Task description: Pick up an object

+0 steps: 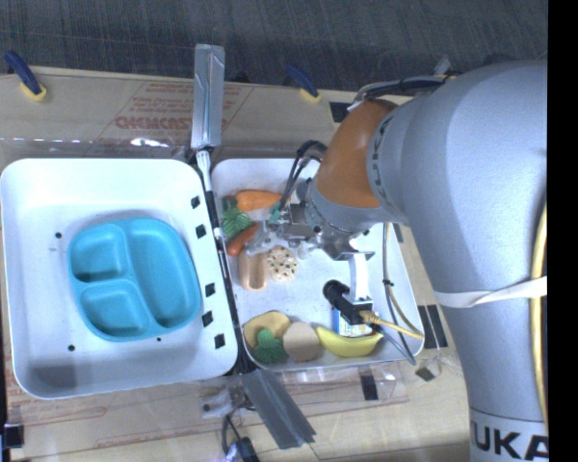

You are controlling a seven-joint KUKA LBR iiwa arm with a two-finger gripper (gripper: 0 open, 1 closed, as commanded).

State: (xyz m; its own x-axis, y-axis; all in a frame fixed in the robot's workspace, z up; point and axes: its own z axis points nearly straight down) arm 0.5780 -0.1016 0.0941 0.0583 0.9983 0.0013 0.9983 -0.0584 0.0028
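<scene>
Here the arm (462, 191) reaches over the right bin (395, 258) w/ gripper (294, 227) low among toy food: carrot (258, 200), cookie (281, 265), banana (347, 343); jaw state cannot be told, wrist blocks the view; blue divided tray (130, 277) sits in left bin (29, 258), apart, prob. a drop target.

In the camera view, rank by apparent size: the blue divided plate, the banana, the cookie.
1. Blue divided plate, in the left bin, by far the largest.
2. Banana, at the right bin's near edge.
3. Cookie, mid right bin, smallest.
</scene>
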